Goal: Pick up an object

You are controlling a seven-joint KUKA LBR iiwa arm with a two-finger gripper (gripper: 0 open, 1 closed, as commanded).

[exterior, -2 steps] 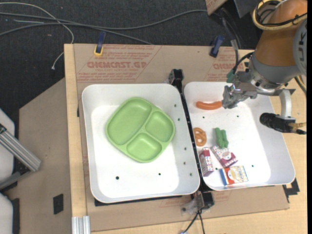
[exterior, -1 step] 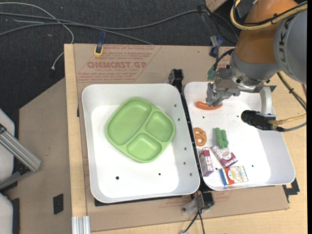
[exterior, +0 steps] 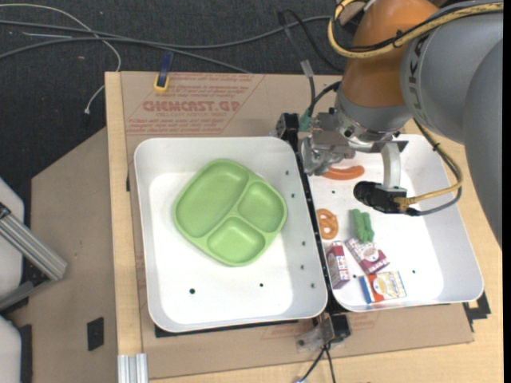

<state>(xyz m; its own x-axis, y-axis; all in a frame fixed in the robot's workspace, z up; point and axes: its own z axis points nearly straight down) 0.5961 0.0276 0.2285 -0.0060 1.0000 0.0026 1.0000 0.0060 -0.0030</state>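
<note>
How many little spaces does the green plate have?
3. The green plate sits in the left bin. One big space runs along its upper left, one smaller space is at its right, and one is at the bottom.

- 1 camera, fixed above the bench (exterior: 200, 94), looks down at a slant.
- Both white bins (exterior: 152, 238) fit within the frame, from moderately near.
- The arm (exterior: 447, 46) enters from the right edge.

The grey arm (exterior: 459, 62) reaches in from the right, wrist bent down, gripper (exterior: 319, 156) hanging low.
</note>
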